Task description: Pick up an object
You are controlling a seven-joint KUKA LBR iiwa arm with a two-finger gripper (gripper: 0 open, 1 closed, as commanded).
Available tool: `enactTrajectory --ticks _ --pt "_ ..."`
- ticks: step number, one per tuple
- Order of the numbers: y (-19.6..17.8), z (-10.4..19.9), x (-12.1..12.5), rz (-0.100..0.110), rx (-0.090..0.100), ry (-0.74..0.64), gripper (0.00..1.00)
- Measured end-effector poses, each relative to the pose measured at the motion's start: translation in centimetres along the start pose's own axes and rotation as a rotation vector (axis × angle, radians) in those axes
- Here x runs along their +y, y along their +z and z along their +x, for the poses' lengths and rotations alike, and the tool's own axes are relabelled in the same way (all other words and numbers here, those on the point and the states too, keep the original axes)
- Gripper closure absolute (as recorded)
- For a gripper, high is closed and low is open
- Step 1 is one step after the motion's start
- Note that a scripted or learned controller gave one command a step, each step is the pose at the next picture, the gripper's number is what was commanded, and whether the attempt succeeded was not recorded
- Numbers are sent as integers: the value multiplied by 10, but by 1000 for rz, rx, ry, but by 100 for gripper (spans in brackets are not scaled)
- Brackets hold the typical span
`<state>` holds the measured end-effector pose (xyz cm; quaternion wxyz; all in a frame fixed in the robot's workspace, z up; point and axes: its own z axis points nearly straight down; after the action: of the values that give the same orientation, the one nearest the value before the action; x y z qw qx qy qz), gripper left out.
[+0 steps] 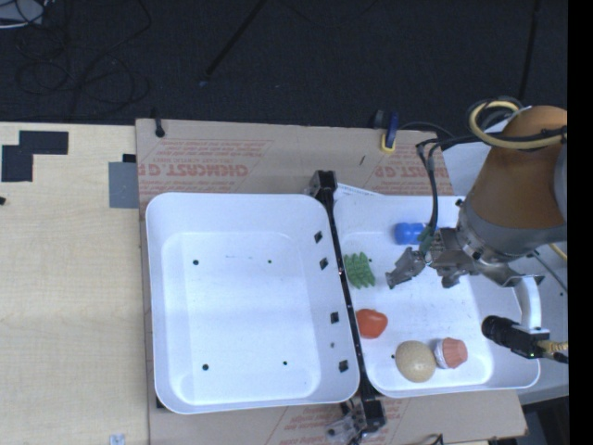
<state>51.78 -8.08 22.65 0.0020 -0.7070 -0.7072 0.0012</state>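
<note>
1. Pincer [419, 269] first: we see it hanging over the middle of the right bin [519, 375], slung out leftward from the grey arm [515, 179] with its orange band. Its dark fingers look spread and nothing sits between them, so we judge it released and carrying nothing.

2. We read that pose as a hover above the cluster of small things, a fair place to start a descent, since every candidate for the pick lies under or around it.

3. Nearest are the blue object [407, 233], just up and left of the pincer beside the wrist cabling, and the green spiky object [359, 271], left of the fingertips and close to the divider [335, 286] between the bins.

4. Lower in the same bin we find the red-orange object [371, 323], also near the divider, and toward the near wall the beige egg-shaped object [416, 361], touching or almost touching the small pink-and-white object [451, 352] on its right.

5. All five task candidates lie loose on the bin floor, none lifted, so we judge the pick not yet made.

6. The left bin [167, 248] shows us its white floor with a few small dark marks.

7. Both bins rest on a cardboard sheet [241, 156] laid on the counter [65, 295], which likely keeps them square within the arm's reach.

8. We judge the green object and the red-orange one awkward, since the divider crowds one finger.
</note>
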Motion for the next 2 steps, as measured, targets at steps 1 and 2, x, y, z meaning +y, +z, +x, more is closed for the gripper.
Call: enactTrajectory --ticks 1,2 --pt "112 -20 52 1 -1 0 0" --pt "97 -22 50 2 0 7 100"
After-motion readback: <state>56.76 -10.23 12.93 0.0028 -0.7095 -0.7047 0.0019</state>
